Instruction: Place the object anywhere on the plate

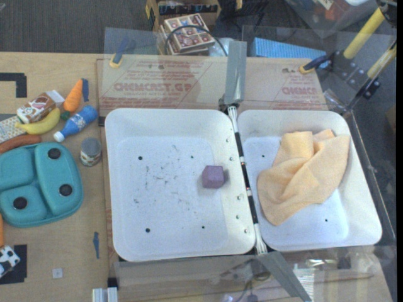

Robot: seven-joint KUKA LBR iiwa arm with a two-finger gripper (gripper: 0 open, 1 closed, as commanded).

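Gripper state beyond telling; purple cube (pixel 213 176) in white bin (pixel 126 131), apart from teal plate (pixel 39 168)

Block (pixel 213 176) in left bin (pixel 126 128) — cloth (pixel 305 175) in right bin (pixel 365 225).

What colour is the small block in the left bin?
Purple; the block shows clearly in the camera view.

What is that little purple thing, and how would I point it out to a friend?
Find the left white bin of the two. Near its right side sits a small purple block, alone on the speckled floor. The neighbouring bin holds an orange cloth; the block is compact, cube-like and purple.
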